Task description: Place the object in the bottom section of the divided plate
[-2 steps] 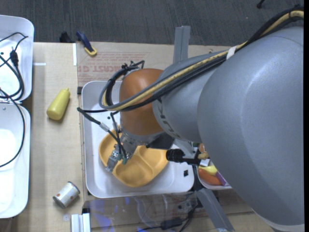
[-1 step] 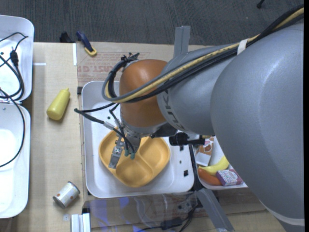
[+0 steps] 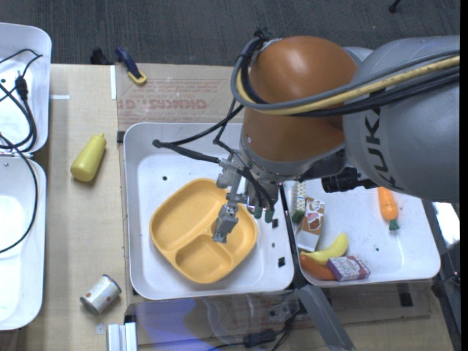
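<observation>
Arm over the yellow divided plate [image 3: 191,232] in the left bin [image 3: 142,196].
The gripper [image 3: 227,221] hangs above the plate's right side, near the ridges between its 3 sections; whether anything sits in its grasp cannot be told from this angle. In the right bin [image 3: 417,254] lie a banana [image 3: 330,248], a carrot [image 3: 388,205], a small carton [image 3: 313,218] and a pink box [image 3: 349,268].

Yellow bottle [image 3: 88,158], tin can [image 3: 100,293] on bench.
</observation>
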You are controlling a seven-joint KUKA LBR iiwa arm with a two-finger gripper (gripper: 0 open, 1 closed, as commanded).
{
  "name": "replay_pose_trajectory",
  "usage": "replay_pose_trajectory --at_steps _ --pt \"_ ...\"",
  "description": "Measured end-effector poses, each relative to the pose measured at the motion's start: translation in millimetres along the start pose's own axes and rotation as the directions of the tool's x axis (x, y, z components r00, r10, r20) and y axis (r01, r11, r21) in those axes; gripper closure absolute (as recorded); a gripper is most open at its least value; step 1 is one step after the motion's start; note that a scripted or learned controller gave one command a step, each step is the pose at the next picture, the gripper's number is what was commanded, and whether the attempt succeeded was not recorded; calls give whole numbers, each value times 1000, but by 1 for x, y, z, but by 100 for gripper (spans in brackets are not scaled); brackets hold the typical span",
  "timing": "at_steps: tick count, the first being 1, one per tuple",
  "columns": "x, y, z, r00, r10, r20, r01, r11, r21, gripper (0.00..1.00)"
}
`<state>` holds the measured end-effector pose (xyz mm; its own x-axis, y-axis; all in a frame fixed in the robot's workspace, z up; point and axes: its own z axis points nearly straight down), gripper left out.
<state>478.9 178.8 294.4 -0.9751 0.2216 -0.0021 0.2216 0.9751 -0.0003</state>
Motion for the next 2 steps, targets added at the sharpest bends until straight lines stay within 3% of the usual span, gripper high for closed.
replay_pose_trajectory --at_steps 2 --pt "0 0 0 1000 -1 -1 1 1000 0 0"
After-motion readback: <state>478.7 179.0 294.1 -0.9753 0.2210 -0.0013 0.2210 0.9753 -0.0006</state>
